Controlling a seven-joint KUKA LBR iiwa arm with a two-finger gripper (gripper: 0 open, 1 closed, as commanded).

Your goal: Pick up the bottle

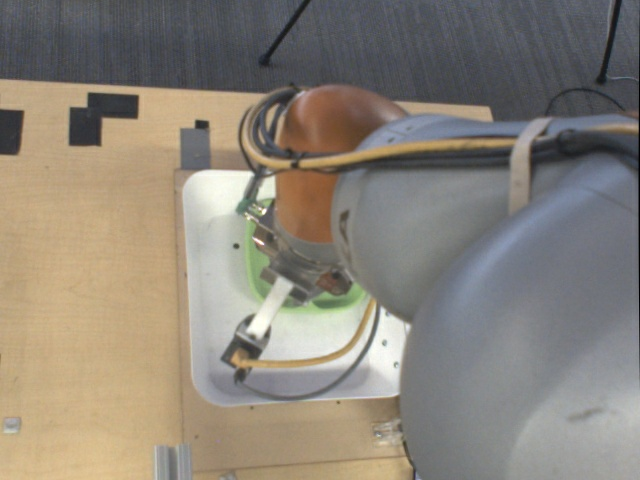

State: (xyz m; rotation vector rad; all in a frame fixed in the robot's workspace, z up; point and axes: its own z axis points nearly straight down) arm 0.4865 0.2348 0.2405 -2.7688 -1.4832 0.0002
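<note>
**Pale green object** (256, 268) — lies in the white bin (208, 298), in its middle part and toward the far side. Only a curved pale green edge shows, on the view's left of the wrist and along its near side; the rest is covered. So much is hidden that its shape cannot be read, and whether it is the bottle cannot be told. A small, darker green bit (244, 206) sits at its far end, close to the bin's far rim; whether the two are joined cannot be told.

**Gripper** (300, 276) — directly above the green object, pointing down into the bin. The wrist hides its working end, so whether it is apart, together or clamped on anything cannot be told, nor whether it touches the object.

**Orange band** (322, 158) — rounded, just above the gripper, over the bin's far half. A loop of dark cables (258, 133) hangs at its left side in the view.

**Arm** (520, 298) — grey and bulky, reaching in from the view's right and covering the bin's right side.

**White bin** — shallow with rounded corners; its left wall and near-left corner are bare.

**Bench** (90, 298) — pale wood, with black rectangular patches (102, 118) along its far-left edge and a small grey block (195, 148) just beyond the bin's far-left corner.

**Floor** (150, 18) — grey carpet beyond the bench, crossed by a thin black stand leg (300, 13).
</note>
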